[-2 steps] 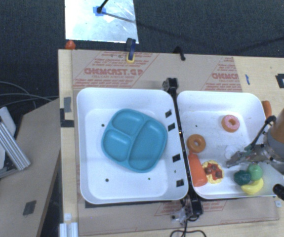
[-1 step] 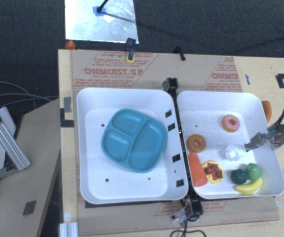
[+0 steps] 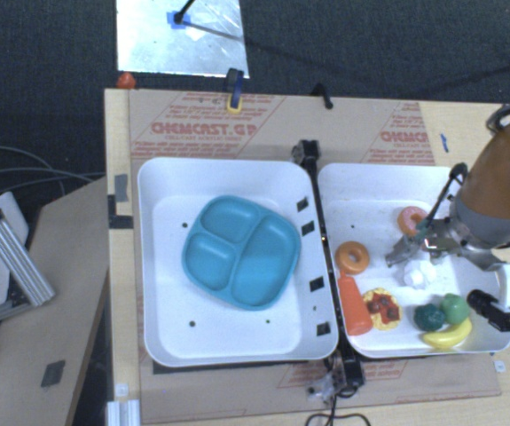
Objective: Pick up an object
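I see a blue divided plate (image 3: 241, 260) in the neighbouring bin (image 3: 161, 193), well apart from the gripper (image 3: 411, 248). Farther off, a foil sheet (image 3: 179, 25) lies past the cardboard (image 3: 201, 127).

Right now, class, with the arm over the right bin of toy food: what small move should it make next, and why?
Probably a short descent. The gripper hangs among the toys with nothing visible between its fingers; a small white object lies just below it in the picture, and the pink ring doughnut just above it.

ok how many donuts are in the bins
2, both in the right bin: an orange donut near its left wall, a pink donut partly behind the gripper. The arm may hide more.
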Robot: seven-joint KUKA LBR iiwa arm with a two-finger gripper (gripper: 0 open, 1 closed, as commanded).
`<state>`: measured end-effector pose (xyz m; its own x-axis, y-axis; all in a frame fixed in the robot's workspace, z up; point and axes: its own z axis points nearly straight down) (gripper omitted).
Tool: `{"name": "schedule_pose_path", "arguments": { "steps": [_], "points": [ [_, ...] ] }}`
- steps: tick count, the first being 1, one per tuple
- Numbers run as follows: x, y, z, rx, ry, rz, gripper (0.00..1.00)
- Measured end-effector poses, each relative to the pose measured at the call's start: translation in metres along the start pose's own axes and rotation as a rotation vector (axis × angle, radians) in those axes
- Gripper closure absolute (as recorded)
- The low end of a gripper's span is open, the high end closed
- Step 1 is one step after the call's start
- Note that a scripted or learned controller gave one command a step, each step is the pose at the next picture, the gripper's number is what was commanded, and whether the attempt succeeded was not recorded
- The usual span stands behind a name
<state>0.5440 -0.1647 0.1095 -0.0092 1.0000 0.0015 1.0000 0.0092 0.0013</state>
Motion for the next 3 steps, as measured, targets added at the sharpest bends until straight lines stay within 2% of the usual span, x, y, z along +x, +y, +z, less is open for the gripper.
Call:
{"name": "schedule_pose_path", "arguments": {
  "steps": [1,2,3],
  "points": [
    [-0.044,-0.04,-0.119,-0.006,-0.006,0.012,0.0],
    [0.057,0.014,-0.008,0.002,0.003,-0.004,0.0],
    [0.05,0.012,-0.023,-0.001,-0.002,0.005,1.0]
  ]
}}
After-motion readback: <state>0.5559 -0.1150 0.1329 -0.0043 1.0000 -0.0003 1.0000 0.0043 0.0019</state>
